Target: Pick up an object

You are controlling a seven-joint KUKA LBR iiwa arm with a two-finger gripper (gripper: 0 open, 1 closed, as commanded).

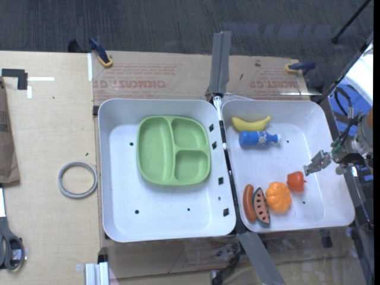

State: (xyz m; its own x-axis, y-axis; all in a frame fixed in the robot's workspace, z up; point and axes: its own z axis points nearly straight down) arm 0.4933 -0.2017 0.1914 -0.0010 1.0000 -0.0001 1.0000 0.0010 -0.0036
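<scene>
The right bin (332, 218) holds several toy foods: a yellow banana (250, 122), a blue bottle (258, 138), a small red pepper (296, 181), an orange pumpkin (278, 196), a watermelon slice (260, 206) and a red sausage (248, 202). My gripper (325, 169) hangs over the bin's right side, just right of the red pepper and a little above it. Its fingers are spread open with nothing between them. The left fingertip (310, 169) is close to the pepper but does not touch it.
The left bin (119, 218) bears a green divided plate (174, 150). On the bench at left lie a grey tape ring (77, 179), scissors (10, 251) and a brown bag (6, 141). Clamps (101, 52) hold cardboard behind the bins.
</scene>
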